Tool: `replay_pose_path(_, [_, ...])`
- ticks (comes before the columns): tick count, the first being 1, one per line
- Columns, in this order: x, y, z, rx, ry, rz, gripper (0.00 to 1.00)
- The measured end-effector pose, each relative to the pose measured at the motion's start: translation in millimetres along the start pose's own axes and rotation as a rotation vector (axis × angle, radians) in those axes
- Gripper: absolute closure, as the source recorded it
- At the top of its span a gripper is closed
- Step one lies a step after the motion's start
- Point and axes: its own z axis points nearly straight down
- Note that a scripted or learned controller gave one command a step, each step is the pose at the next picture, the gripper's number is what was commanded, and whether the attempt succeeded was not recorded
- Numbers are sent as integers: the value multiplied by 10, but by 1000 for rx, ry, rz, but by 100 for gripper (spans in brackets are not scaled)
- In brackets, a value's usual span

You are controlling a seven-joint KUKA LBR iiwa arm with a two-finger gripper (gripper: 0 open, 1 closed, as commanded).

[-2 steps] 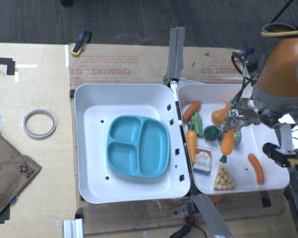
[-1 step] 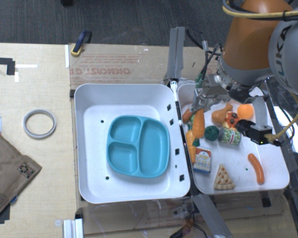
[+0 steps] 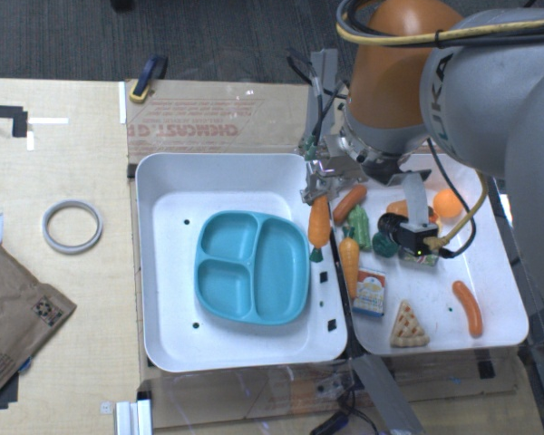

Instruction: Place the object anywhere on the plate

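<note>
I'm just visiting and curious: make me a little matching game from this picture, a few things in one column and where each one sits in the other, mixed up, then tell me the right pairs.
Things
1. light blue three-compartment plastic plate
2. grey ring-shaped roll of tape
3. tan triangular toy pizza slice
4. orange toy carrot

Places
A. on the wooden bench, left of both bins
B. near the front edge of the right white bin
C. in the middle of the left white bin
D. hanging under the gripper, above the rim between the bins

Pairs: 1-C, 2-A, 3-B, 4-D

Orange ball (image 3: 448, 204) – partly behind the arm (image 3: 490, 71); paper bag (image 3: 14, 320) edge-cropped.
</note>
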Motion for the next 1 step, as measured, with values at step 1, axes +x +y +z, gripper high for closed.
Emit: replay_pose_path(1, [0,1,0,-1,0,0,0])
